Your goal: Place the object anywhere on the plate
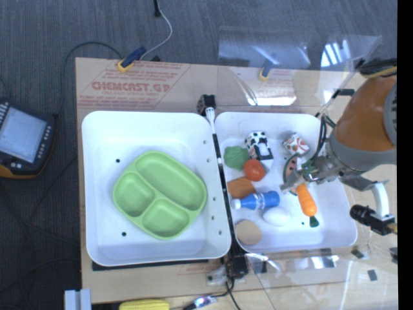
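A light green plate (160,194) with three compartments lies in the left bin (97,134), with nothing on it. My gripper (304,177) hangs low over the right bin (335,237), at its right side. Directly below it an orange carrot (308,203) with a green tip lies on the bin floor. A watermelon slice (292,167) sits against the gripper's left side. I see nothing lifted off the bin floor.
The right bin also holds a black and white cow (259,143), a green leafy toy (235,156), a red tomato (254,170), an orange lump (240,186), a blue and white bottle (258,201), a white egg (277,217) and a tan ball (248,232).
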Controlling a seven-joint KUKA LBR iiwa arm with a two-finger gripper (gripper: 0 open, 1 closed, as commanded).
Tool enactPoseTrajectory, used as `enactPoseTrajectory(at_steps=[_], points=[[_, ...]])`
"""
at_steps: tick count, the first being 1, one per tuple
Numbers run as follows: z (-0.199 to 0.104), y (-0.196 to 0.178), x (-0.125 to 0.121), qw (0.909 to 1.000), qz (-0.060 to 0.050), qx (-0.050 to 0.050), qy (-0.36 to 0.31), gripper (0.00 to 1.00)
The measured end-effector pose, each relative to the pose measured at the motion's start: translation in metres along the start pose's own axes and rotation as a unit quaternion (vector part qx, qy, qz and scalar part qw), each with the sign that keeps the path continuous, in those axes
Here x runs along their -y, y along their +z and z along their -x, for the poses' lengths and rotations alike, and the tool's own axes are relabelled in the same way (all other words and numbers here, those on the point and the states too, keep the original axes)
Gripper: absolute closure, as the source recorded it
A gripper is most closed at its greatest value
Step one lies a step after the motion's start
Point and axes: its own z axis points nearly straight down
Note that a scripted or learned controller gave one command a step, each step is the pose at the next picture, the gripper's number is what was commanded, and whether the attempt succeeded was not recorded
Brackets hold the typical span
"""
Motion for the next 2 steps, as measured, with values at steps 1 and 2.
enactPoseTrajectory(at_steps=[1,2], points=[[-0.115,-0.006,-0.032,0.9997,0.0,-0.002,0.025,1.0],[-0.241,-0.069,-0.043,0.9979,0.0,-0.002,0.065,1.0]])
